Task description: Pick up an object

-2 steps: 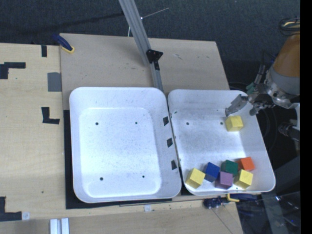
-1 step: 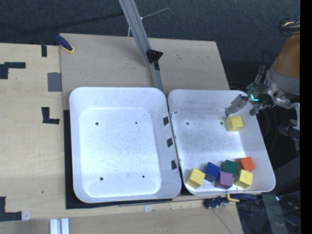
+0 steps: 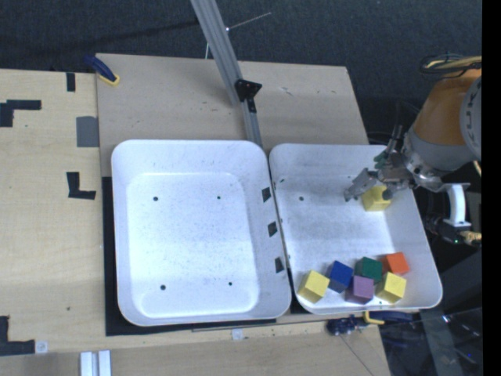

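My gripper (image 3: 366,188) hangs over the upper right part of the right bin (image 3: 325,233), reaching in from the right below the orange band (image 3: 442,116). A yellow cube (image 3: 378,200) sits right against the gripper's lower right side; whether it is gripped is not visible. In the bin's lower right corner lies a cluster of cubes: yellow (image 3: 315,285), blue (image 3: 340,275), green (image 3: 369,269), purple (image 3: 362,288), orange (image 3: 397,263) and another yellow (image 3: 394,287).
The left bin (image 3: 188,233) stands beside the right one, their rims touching. A slanted metal pole (image 3: 221,41) with a black clamp (image 3: 247,90) crosses the bench behind the bins. Small blue-and-yellow clips lie at the back left (image 3: 102,70) and the front edge (image 3: 352,325).
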